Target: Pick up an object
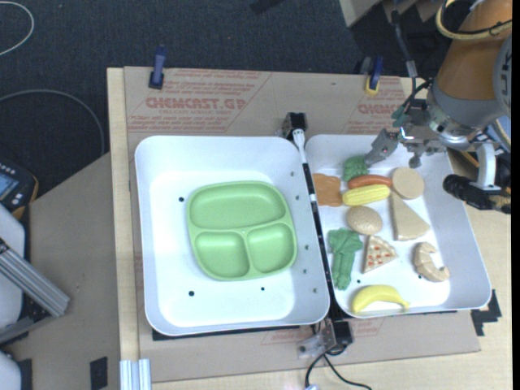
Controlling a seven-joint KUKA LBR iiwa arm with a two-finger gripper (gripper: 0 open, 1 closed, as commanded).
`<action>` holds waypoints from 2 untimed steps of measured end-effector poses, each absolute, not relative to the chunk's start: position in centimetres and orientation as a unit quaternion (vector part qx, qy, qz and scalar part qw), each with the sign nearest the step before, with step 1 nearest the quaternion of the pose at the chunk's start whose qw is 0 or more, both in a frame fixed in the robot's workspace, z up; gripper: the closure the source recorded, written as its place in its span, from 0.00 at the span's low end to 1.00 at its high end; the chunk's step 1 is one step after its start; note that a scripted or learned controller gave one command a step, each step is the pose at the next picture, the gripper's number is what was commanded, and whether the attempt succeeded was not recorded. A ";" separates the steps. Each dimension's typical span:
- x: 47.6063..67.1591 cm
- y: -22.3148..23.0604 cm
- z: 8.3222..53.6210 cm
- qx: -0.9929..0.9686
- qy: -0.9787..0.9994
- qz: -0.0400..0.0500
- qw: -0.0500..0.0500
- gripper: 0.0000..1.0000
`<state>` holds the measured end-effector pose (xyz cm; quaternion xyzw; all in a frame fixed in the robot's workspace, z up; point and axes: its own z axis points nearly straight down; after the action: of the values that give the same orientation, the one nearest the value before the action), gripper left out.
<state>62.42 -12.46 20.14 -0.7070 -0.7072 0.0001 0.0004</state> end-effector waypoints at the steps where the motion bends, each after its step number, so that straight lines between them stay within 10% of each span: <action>1: 53.2 -4.9 18.3 -0.706 -0.709 0.001 0.005 0.00; 2: 47.9 -1.4 18.4 -0.706 -0.708 0.001 0.003 0.00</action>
<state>47.88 -1.43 18.41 -0.7063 -0.7079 0.0010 0.0030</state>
